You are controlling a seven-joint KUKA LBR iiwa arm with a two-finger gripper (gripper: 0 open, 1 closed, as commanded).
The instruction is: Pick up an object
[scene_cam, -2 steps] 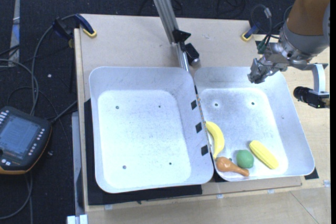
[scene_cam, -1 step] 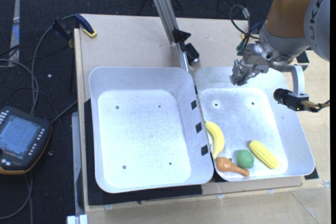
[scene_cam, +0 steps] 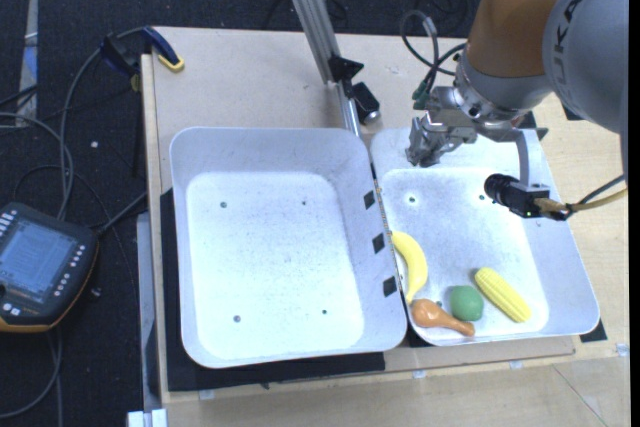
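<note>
Along the front of the right bin (scene_cam: 565,255) lie a yellow banana (scene_cam: 411,261), an orange-brown drumstick-shaped toy (scene_cam: 438,315), a round green object (scene_cam: 464,303) and a yellow corn cob (scene_cam: 502,294). My gripper (scene_cam: 428,148) hangs over the bin's far left corner, well behind all of them. From this angle its tips are dark and bunched together, and no object shows between them.
The left bin (scene_cam: 190,205) stands beside the right one, their walls meeting in the middle. A slanted metal rail (scene_cam: 312,5) with a black clamp (scene_cam: 360,97) rises behind the bins. A blue and yellow clamp (scene_cam: 155,47) sits at the bench's far left corner.
</note>
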